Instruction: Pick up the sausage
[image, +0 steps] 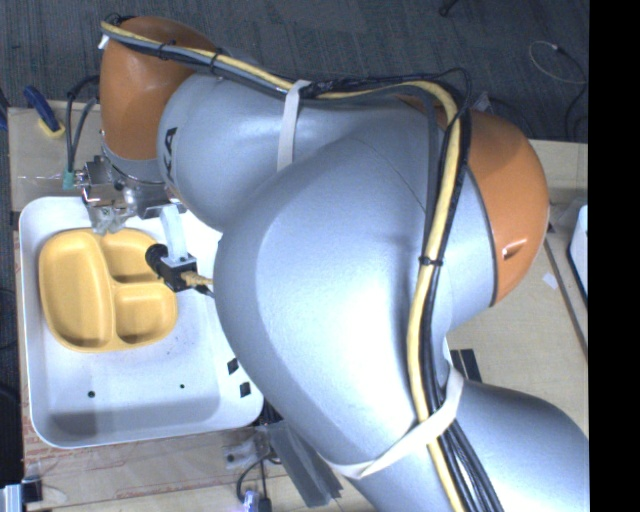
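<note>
Yellow tray (95, 290) (left bin (120, 415)) — tool (105, 205) above.

From my feed this reads as a robotics lab or test cell, not a home. I see a big grey industrial arm (340, 300) w/ orange bands and a yellow cable (440, 230) strapped along it w/ white ties. It hangs over a plain wooden bench (560, 300) carrying a shallow white bin (120, 400); a yellow divided tray (100, 290) sits in the bin. Dark carpet-like floor (330, 40) runs behind the bench, w/ loose wires lying on it.
</note>
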